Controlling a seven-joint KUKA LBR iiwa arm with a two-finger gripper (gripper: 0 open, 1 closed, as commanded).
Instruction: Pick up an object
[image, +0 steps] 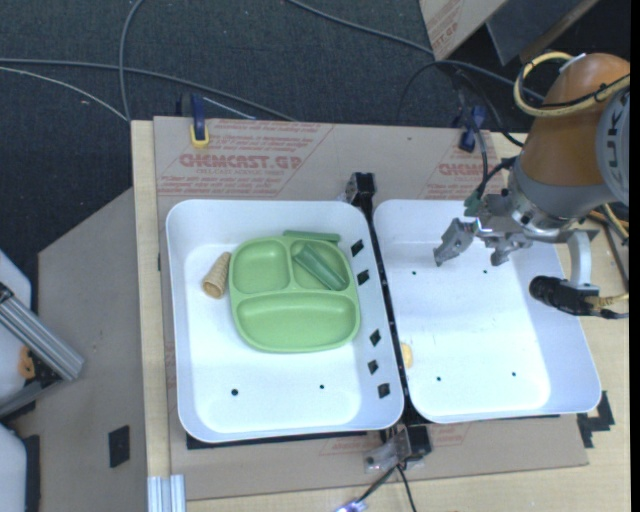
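We are seeing the gripper (472, 243) hanging over the upper part of the right bin (520, 385), its two fingers spread wide with nothing between them and nothing touching them. The left bin (200, 400) is holding a green divided plate (290, 310), and a green pod-shaped piece (320, 266) is lying in its upper right compartment. A tan cone (216, 275) is resting just beside the plate's left rim. A small yellowish bit (405, 354) is sitting at the right bin's left edge. Both bins are lying on a cardboard sheet (240, 150), over dark carpet (60, 130) crossed by cables.
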